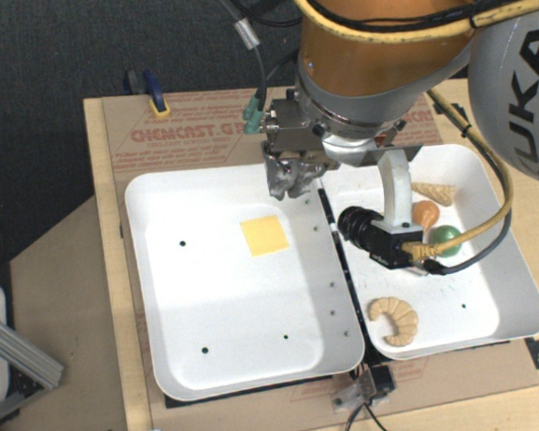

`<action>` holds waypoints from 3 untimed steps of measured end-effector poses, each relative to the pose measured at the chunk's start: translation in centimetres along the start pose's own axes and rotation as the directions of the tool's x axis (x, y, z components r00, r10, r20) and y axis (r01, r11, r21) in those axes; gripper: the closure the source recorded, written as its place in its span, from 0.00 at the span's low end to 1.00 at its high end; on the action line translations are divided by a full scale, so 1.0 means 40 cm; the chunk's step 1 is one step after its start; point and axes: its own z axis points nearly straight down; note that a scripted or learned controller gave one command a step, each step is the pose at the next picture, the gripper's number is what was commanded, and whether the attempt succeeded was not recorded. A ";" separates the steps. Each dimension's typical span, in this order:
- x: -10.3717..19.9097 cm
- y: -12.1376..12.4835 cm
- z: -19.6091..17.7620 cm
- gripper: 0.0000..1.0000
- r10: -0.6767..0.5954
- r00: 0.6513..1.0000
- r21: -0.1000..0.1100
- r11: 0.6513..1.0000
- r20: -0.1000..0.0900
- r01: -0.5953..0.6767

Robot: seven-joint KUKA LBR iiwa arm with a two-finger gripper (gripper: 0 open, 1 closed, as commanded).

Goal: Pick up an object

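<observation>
Nearest to me, a croissant-shaped tan pastry piece (396, 321) lies in the near part of the right white shallow plastic bin (502, 302), close to the wall it shares with its neighbour. The left white shallow plastic bin (216, 355) sits right beside it on the brown board-topped table (196, 122).

Further in, a flat yellow square slice (265, 236) lies in the left bin, right of its middle and toward the far side. About level with it in the right bin is a small green ball (448, 239). Just beyond the ball sits a small orange rounded piece (425, 212), and beyond that a pale tan cone-shaped piece (436, 192) lies near the far right corner.

Past the yellow slice, the tool (288, 182) hangs over the far right corner of the left bin, just left of the divide between the bins, pointing down. It is near the slice but apart from it. Whether the tool is spread or pressed together I cannot tell from here.

Above it the grey arm with its broad orange band (393, 21) looms over the bins' far edge. It reaches in from the right with its wrist turned downward.

At the table's far left edge sits a blue clamp (153, 82).
</observation>
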 end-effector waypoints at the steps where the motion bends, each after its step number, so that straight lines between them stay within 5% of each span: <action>1: 0.130 -0.057 0.275 1.00 -0.008 1.000 0.025 1.000 0.007 0.008; 2: 0.119 -0.044 -0.014 1.00 -0.004 1.000 -0.001 1.000 -0.003 0.004; 3: 0.063 -0.027 0.222 1.00 0.001 1.000 0.022 1.000 0.009 -0.001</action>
